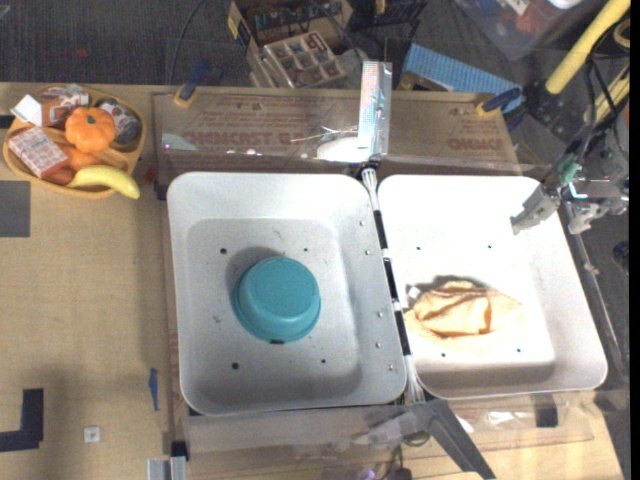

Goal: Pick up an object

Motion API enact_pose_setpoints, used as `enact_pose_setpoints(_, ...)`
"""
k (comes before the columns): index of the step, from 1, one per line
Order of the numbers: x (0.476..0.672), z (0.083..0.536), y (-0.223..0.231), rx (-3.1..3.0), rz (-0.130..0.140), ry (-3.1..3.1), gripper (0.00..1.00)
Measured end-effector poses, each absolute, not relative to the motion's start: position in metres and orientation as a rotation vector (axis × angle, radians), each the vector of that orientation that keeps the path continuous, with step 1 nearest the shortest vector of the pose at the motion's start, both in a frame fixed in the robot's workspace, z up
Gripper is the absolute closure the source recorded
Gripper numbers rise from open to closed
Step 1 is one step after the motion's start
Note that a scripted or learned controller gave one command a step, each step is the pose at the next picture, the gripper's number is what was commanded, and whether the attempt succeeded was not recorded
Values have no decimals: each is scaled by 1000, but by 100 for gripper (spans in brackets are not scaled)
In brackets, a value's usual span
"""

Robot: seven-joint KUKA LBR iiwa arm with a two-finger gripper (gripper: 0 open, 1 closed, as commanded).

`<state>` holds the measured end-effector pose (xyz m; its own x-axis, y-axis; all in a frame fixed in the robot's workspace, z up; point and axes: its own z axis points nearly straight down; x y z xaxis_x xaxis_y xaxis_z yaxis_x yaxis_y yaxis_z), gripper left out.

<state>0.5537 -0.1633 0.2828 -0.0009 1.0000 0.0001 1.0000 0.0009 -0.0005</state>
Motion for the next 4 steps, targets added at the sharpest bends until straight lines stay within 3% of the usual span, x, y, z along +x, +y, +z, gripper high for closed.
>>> enact_pose_setpoints(1,518,109,-135,-2217,0,-2226,0)
enact_pose_setpoints(2,513,90,-174,-2159,-11,-2287,0)
enact_pose_setpoints(3,514,101,-176,-2170,-16,-2284,100)
enact_pose_setpoints(4,514,101,-176,-2169,-15,-2285,0)
